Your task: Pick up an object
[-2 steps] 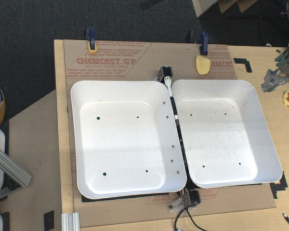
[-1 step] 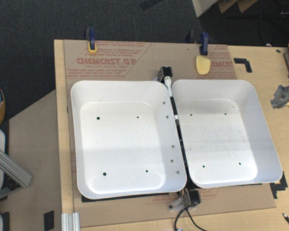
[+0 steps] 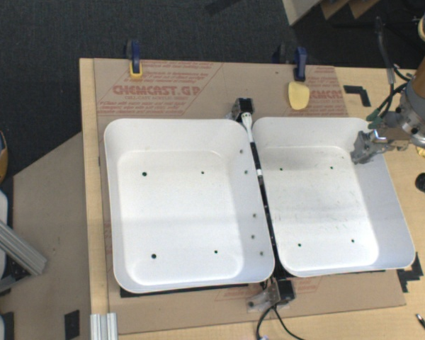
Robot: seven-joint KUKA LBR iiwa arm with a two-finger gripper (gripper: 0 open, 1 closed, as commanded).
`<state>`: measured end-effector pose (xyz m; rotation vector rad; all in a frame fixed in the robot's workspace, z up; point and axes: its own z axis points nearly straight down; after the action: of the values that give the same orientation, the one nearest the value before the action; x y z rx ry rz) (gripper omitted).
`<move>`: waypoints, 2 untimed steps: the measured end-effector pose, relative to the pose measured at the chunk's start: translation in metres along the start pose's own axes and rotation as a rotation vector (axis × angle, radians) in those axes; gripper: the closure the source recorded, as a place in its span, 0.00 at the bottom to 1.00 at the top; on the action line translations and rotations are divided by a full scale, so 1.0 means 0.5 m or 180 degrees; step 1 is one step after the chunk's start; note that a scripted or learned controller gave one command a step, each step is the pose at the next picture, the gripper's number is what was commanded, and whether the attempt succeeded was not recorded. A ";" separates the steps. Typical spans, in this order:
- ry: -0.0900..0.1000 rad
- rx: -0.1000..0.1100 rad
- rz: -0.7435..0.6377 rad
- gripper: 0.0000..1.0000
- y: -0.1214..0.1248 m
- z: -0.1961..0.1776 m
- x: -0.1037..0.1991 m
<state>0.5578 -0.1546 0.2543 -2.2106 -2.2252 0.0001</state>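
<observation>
- My fingers (image 3: 363,149) hang over the right bin's (image 3: 382,211) far right rim; whether they are spread or pressed together I cannot tell, and I see nothing between them.
- My wrist (image 3: 418,115) rises to the right of them, cables trailing beside it.
- The right bin's floor beneath me is scuffed grey.
- The left bin (image 3: 120,211) sits just beside it, their rims touching along the middle.
- A yellow object (image 3: 298,95) lies outside the bins on the board (image 3: 163,83), just behind the right bin, below a blue clamp (image 3: 299,61).
- A second clamp (image 3: 134,57) grips the board's far edge on the left.
- The board rests on the worktop (image 3: 49,190).
</observation>
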 end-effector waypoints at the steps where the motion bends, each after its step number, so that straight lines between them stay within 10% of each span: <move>1: -0.0033 -0.0083 0.0008 1.00 0.100 -0.312 -0.001; 2: -0.0005 0.0008 0.0008 1.00 0.221 -0.103 0.046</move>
<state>0.6681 -0.1313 0.3053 -2.2129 -2.2218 0.0046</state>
